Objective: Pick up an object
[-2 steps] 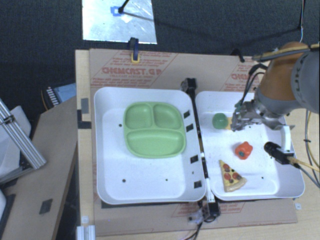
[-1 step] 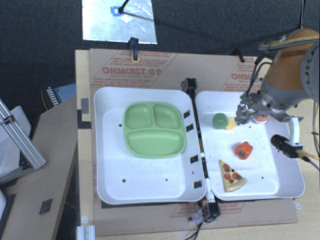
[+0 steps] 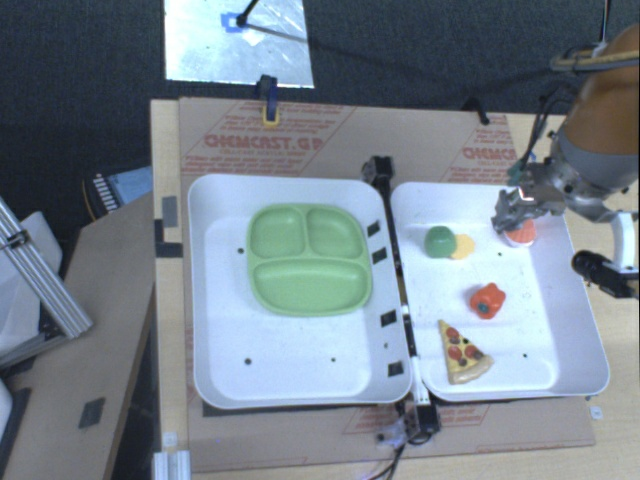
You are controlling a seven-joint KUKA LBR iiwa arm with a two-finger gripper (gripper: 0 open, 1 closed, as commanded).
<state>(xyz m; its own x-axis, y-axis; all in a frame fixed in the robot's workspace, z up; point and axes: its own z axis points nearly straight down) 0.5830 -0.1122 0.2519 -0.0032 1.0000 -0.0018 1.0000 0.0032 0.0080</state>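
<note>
R bin (image 3: 570,368): pizza slice (image 3: 464,352) nearest, red pepper (image 3: 487,301), green-yellow toy (image 3: 443,242) | claw (image 3: 517,218) at far edge over orange-white object (image 3: 520,232), grip state can't tell | L bin (image 3: 215,268): green tray (image 3: 308,259) | cardboard-topped bench (image 3: 320,133), dark floor beyond

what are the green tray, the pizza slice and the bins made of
Green tray: looks like moulded plastic, matte pale green, with three smooth rounded compartments.
Pizza slice: a toy, probably plastic or rubber; flat painted colours with red dots and a thick tan crust.
Bins: seemingly thin formed white plastic, slightly glossy, with rounded corners and raised rims. The look leaves the exact type open.
</note>
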